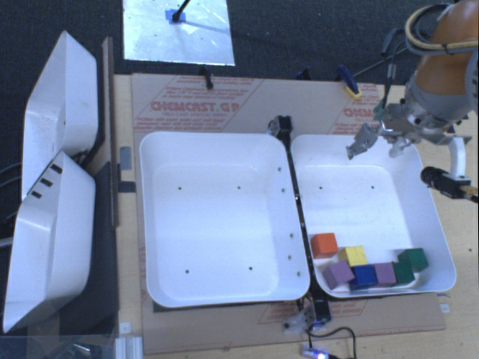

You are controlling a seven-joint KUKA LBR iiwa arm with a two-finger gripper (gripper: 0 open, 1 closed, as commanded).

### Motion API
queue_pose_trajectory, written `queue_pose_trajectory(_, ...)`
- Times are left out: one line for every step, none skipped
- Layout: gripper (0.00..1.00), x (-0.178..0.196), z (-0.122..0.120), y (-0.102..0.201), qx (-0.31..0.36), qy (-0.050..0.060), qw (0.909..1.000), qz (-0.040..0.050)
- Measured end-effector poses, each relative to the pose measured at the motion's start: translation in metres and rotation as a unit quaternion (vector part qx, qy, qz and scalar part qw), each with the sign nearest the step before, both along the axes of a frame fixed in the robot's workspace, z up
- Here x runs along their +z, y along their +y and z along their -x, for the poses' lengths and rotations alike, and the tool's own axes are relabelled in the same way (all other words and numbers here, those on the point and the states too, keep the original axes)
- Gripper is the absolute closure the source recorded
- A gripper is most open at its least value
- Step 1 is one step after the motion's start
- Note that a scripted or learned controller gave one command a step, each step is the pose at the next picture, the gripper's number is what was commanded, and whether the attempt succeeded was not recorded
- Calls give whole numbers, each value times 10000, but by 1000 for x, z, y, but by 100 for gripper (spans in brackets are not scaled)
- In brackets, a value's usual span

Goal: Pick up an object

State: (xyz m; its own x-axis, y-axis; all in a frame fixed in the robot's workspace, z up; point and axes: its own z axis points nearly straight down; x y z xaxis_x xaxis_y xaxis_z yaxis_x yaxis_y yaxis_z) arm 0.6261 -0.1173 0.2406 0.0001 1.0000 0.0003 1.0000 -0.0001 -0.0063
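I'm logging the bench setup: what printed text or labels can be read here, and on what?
"CHEMCAST GP": red print on the brown protective sheet under the bins, behind the left white bin.
Further red print behind the right white bin and along the sheet's front edge: too blurred to read.

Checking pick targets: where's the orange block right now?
The orange block sits in the right bin, toward its lower left near the divider, just up-left of the yellow block at the edge of the block cluster.

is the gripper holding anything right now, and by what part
Nothing is held. The gripper hangs at the far edge of the right bin, away from the blocks in the near corner.
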Motion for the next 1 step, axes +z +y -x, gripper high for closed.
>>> queue_pose_trajectory(0, 4, -1, 0, 3, -37, 10000, 2)
